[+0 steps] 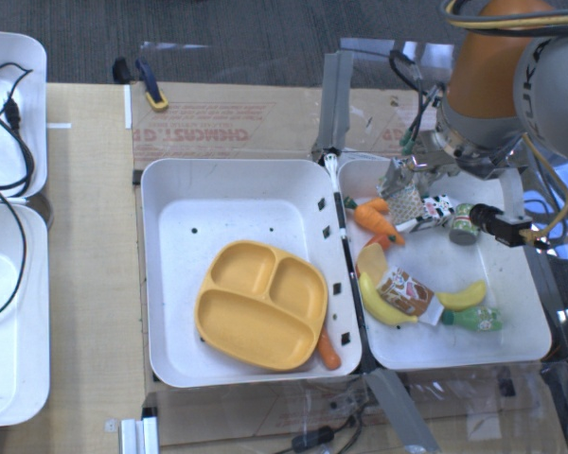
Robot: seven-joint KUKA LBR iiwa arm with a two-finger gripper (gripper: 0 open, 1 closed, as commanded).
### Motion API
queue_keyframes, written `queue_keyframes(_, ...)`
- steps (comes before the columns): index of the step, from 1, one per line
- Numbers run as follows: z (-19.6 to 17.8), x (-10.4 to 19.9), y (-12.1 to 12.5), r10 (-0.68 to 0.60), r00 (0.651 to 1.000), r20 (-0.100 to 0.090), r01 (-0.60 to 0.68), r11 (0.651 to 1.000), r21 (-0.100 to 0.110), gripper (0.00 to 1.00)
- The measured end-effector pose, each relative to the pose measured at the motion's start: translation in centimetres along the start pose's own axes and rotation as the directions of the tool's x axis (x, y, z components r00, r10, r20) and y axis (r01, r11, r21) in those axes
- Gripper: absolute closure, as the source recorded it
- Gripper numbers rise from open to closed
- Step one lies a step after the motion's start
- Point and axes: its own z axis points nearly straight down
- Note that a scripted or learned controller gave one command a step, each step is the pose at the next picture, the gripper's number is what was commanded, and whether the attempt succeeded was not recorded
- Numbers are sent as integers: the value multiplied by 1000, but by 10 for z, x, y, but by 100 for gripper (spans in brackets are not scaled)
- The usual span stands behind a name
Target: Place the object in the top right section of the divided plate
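Note:
The yellow divided plate [261, 303] lies in the left bin [170, 253]; all of its sections are bare, including the top right one [299, 291]. My gripper [404, 197] hangs low over the far left part of the right bin [525, 348]. It is just above and to the right of an orange carrot [371, 218], with a small black-and-white cow toy [437, 208] close on its right. Nothing shows as held.
The right bin also holds a tin can [464, 224], two bananas [382, 306] [461, 296], a brown snack packet [407, 292] and a green bottle [474, 320]. A second carrot [328, 351] lies in the left bin against the plate's lower right edge.

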Motion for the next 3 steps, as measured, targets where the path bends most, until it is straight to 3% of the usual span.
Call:
queue_keyframes(1, 28, 45, -67, 11, 1000, -2, -11, 1000, 2, 100)
queue_keyframes(2, -13, 132, -99, 78, 997, -1, -78, 997, 1, 100)
queue_keyframes(3, 46, 167, -67, 53, 999, 0, -53, 999, 4, 100)
